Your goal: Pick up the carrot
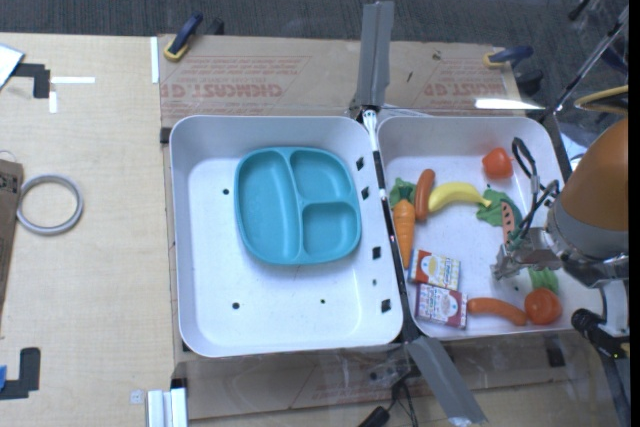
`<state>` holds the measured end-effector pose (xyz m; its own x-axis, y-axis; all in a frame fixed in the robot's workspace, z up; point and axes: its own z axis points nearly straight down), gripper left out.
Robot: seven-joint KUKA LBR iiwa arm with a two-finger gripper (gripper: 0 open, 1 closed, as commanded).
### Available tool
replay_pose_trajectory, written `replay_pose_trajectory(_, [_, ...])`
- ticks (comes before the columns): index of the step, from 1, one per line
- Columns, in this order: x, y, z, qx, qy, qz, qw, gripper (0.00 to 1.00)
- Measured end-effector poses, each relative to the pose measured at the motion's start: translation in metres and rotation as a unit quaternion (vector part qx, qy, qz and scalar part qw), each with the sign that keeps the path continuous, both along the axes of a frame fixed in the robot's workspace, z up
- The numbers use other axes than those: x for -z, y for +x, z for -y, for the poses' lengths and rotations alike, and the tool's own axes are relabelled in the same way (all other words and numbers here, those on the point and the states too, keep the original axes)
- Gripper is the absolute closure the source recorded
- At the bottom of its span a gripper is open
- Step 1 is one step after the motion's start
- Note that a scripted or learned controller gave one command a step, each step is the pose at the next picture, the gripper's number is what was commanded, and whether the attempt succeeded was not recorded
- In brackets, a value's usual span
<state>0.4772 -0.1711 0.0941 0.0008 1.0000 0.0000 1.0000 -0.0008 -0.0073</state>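
The carrot (404, 231) lies in the right bin (452, 122), hard against its left wall, its orange body running near-to-far with the green top (401, 191) at the far end. That spot matters: the divider between the bins leaves little room on the carrot's left side, so a grasp would probably have to straddle it across its width from above. A red-orange sausage (424, 192) stands just right of the green top, and a banana (459, 196) curves away beyond it, so the far end is crowded as well.

The gripper (517, 260) hangs over the right part of that bin, well apart from the carrot, above the gap between a watermelon slice (508, 216) and a red tomato (543, 305). Nothing can be seen between its fingers; the metal tips are small and blurred against the white floor, so I cannot tell whether they are spread or closed. The orange band (603, 185) of the arm bulks in from the right and hides the bin's right wall.

Two small cartons (437, 287) sit near the front, with a second orange vegetable (497, 310) beside them; it could be another carrot or a pepper, too small to tell. Another tomato (497, 163) rests at the far side. The left bin (190, 245) holds a blue divided plate (297, 205).
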Motion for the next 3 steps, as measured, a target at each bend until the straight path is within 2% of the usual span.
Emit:
replay_pose_trajectory(1, [0.006, 0.0, -0.033, -0.123, 0.0015, 0.001, 0.9925, 1.0])
replay_pose_trajectory(2, [0.006, 0.01, -0.073, -0.149, 0.0012, 0.001, 0.9888, 1.0])
replay_pose_trajectory(3, [-0.134, 0.032, -0.112, -0.189, 0.0, 0.002, 0.982, 1.0])
